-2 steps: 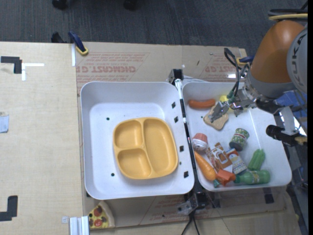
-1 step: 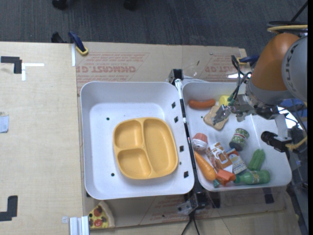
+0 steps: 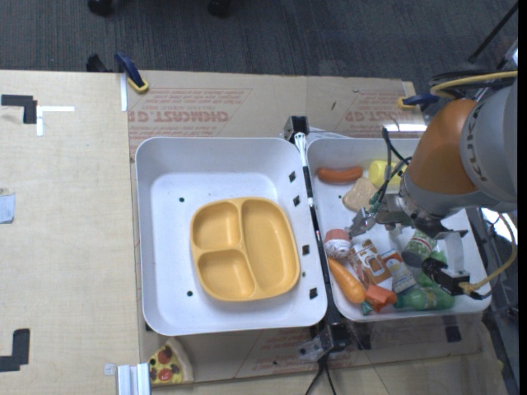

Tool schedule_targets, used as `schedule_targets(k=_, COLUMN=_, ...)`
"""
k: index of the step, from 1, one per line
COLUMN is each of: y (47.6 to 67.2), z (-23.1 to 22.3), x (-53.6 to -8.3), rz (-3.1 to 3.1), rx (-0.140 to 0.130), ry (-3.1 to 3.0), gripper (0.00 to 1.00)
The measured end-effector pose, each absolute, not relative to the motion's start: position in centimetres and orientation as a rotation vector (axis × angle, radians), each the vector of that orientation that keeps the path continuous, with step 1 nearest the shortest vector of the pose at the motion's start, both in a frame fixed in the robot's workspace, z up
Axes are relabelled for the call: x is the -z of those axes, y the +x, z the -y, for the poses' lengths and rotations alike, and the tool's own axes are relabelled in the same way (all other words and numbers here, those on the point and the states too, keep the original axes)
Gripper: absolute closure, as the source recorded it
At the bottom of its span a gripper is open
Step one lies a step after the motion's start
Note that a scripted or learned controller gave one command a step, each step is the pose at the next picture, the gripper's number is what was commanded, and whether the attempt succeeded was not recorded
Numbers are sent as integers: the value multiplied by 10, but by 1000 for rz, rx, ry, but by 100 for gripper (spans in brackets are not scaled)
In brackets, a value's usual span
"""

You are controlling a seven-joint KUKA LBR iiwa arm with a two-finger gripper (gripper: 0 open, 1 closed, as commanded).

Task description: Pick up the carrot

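Orange and long, the carrot [image 3: 347, 281] lies at the lower left of the right bin [image 3: 461, 303], next to its left wall, with a small can [image 3: 336, 243] just above it and a snack packet [image 3: 375, 263] beside it. The gripper [image 3: 368, 218] hangs over the middle of that bin, above and to the right of the carrot. Its fingers seem a little apart and hold nothing. The arm looks to be in the reaching step. Next it likely needs to go down and left.
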State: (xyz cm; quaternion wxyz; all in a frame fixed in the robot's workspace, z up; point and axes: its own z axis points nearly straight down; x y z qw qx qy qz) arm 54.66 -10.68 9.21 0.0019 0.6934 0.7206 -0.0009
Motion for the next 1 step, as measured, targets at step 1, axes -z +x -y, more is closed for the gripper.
schedule_targets(k=1, y=489, z=30, x=-191, rz=-2276, rx=1, ry=2163, gripper=0)
